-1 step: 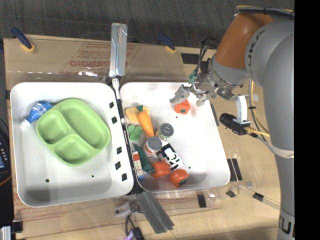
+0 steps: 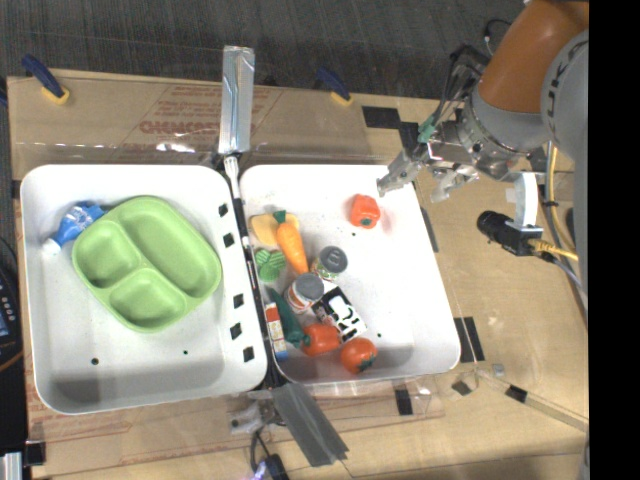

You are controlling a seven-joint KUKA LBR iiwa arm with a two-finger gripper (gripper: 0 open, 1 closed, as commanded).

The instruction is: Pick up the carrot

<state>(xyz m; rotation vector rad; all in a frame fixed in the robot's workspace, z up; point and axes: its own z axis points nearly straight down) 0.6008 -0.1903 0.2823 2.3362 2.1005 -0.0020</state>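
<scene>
two bins [image 2: 60,388], one green plate [image 2: 150,263], one carrot [image 2: 291,247].

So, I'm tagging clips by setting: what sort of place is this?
Probably a robotics lab bench: an arm with a tool above two white bins, toy food such as a carrot, and clamps holding the backboard.

Carrot [image 2: 291,245]: orange, tapered toy carrot with a small green top at its upper end. Lies flat in the right bin [image 2: 400,268], near that bin's left wall, in the upper part of the object cluster. Long axis runs diagonally, green end toward upper left, tip pointing lower right. Touching a pale yellow item [image 2: 264,230] on its left. Nothing on top of it.
</scene>
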